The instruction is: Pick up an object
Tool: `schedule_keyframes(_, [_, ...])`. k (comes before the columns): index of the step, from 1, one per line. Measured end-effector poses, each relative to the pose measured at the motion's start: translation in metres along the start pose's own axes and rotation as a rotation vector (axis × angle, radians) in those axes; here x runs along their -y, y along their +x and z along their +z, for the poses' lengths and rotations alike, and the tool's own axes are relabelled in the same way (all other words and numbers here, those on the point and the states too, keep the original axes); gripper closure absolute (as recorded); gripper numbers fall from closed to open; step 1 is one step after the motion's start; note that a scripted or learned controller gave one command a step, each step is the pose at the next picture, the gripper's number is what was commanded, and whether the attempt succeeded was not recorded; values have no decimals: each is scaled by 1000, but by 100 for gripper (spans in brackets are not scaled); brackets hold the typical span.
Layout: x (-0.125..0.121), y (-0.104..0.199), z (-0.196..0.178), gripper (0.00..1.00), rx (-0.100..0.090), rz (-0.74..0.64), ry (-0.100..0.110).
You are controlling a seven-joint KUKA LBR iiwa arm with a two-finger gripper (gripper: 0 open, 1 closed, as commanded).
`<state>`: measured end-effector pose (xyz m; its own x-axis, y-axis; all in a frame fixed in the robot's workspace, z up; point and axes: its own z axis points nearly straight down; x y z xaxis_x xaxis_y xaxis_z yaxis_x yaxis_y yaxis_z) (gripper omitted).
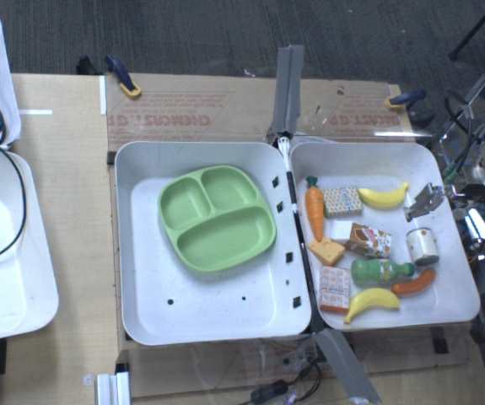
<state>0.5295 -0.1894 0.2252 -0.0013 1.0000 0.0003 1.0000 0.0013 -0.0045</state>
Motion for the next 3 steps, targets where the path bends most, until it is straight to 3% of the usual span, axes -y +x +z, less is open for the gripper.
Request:
schedule_keyframes(1, [-21,27,111,0,4,-1,-21])
schedule_keyframes(2, [-21,27,111,0,4,-1,-21])
schedule_keyframes(3, [-127,66,129,0,4,-213,10])
